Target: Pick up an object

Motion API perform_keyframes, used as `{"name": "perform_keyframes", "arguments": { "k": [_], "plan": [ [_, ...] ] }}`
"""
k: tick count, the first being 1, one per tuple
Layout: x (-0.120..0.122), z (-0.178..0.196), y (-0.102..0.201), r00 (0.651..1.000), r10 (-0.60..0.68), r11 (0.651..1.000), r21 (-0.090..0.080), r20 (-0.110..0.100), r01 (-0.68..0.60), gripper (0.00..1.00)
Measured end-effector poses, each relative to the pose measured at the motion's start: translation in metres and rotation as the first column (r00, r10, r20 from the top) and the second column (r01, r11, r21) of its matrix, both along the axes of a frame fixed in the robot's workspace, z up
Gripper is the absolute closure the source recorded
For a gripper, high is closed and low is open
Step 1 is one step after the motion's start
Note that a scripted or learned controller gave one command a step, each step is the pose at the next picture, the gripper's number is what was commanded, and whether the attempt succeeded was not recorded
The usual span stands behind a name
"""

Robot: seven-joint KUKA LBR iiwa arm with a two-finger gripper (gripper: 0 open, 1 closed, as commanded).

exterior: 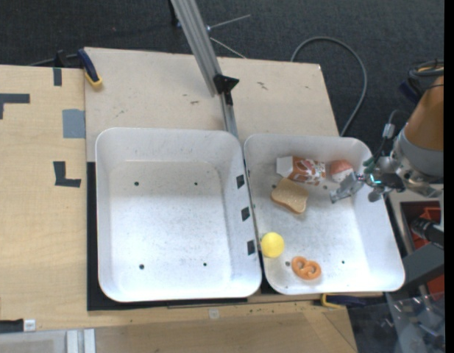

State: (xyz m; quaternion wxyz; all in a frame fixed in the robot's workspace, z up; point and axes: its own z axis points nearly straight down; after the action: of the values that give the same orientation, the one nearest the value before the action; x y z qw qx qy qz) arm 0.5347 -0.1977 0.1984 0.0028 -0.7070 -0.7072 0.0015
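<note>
The right bin [374,259] holds several items. A white and brown snack packet [303,169] lies at its back, with a small red object [341,168] beside it. A tan bread slice [289,195] sits just in front of the packet. A yellow ball [272,244] rests by the bin's left wall, and an orange pretzel [306,268] lies near the front. My gripper [349,187] reaches in over the right rim, just below and right of the red object. Nothing visibly hangs from it.
The left bin [168,212] stands beside the right one, their walls touching. A slanted metal pole [201,39] comes down to the back of the divide. The arm's orange band [427,123] is at the right edge. Cables lie on the dark floor behind.
</note>
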Motion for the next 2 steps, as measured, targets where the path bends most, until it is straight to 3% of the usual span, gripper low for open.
{"name": "perform_keyframes", "arguments": {
  "k": [1,2],
  "plan": [
    [0.001,0.003,0.000,1.000,0.002,1.000,-0.001,0.005,-0.002,0.00],
    [-0.008,-0.056,0.007,1.000,0.000,1.000,0.000,-0.002,0.000,0.00]
  ]
}}
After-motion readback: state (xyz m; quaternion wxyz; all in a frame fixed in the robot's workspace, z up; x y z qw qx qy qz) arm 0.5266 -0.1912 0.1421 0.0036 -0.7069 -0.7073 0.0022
